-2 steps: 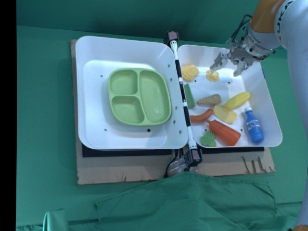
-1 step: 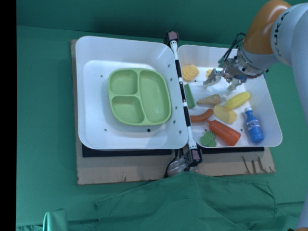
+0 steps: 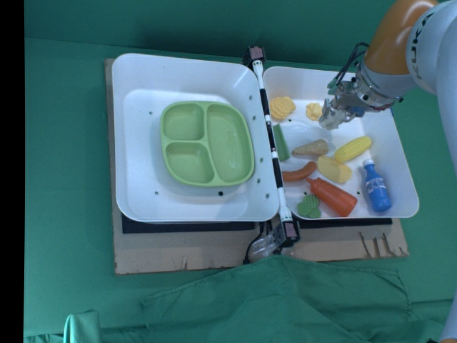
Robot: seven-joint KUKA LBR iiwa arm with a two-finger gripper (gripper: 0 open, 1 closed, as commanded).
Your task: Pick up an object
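Jaws above the toy food in the right bin

The jaws [image 3: 333, 120] hang over the right bin [image 3: 400, 156], near the yellow piece [image 3: 314, 111] and corn cob [image 3: 353, 148], probably choosing a target; how wide they stand I cannot tell, and nothing is visibly held.

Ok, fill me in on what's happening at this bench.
A grey robot arm reaches in from the right, its gripper low over the right bin, near the far end among toy foods: a corn cob, a blue bottle, an orange bottle. Nothing visibly held. The left bin holds a green divided plate.
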